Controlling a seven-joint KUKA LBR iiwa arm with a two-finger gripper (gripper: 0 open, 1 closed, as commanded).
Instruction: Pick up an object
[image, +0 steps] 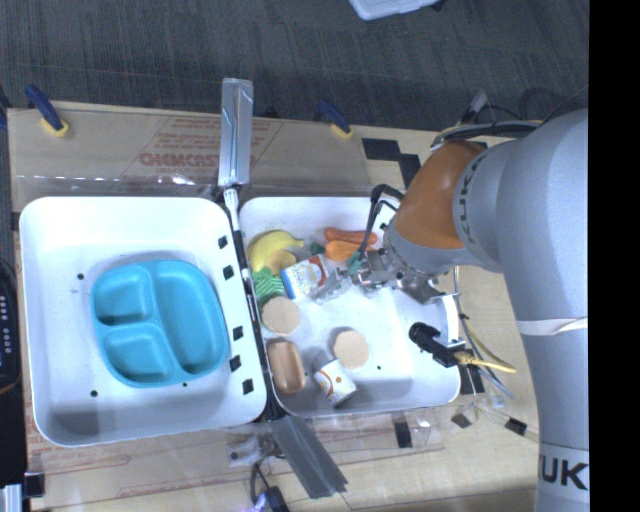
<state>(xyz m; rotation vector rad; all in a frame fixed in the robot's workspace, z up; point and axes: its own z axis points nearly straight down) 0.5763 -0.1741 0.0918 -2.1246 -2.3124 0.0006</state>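
My gripper (338, 283) reaches into the right bin (400, 375) from the right and hangs low over its upper middle. It sits right beside a small white carton with blue and red print (303, 277), and an orange carrot (347, 240) lies just behind it. A yellow banana (272, 247) lies in the bin's back left corner, with a green item (264, 288) below it. Two tan round discs (281, 316) (350, 347), a brown bun (286, 366) and a small white cup (336, 384) lie toward the front. Whether anything is held is hidden.
The left bin (50, 400) holds a blue divided plate (160, 320). A metal divider bar (236, 130) stands between the bins at the back. The grey arm and its orange band (440, 195) cover the right bin's right side.
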